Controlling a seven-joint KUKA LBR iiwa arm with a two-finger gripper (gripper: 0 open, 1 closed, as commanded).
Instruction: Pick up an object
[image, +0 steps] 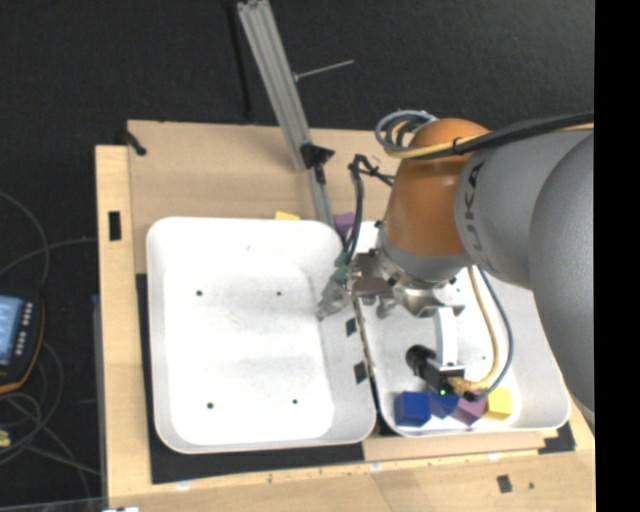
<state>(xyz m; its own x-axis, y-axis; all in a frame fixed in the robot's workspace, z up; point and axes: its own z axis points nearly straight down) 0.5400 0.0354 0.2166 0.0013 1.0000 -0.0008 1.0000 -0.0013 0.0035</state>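
Several small blocks lie in the near corner of the right bin: a blue block, a purple block and a yellow block. A tiny green piece sits between them. The arm's orange band and grey wrist hang over the right bin's left part. My gripper sits low over the wall where the two bins meet, up and left of the blocks. No block shows at its tip.
The left bin is a white tray with a few dark specks. A purple thing and a yellow thing peek out at the bins' far edge. A slanted metal rail rises behind. Cables loop by the wrist.
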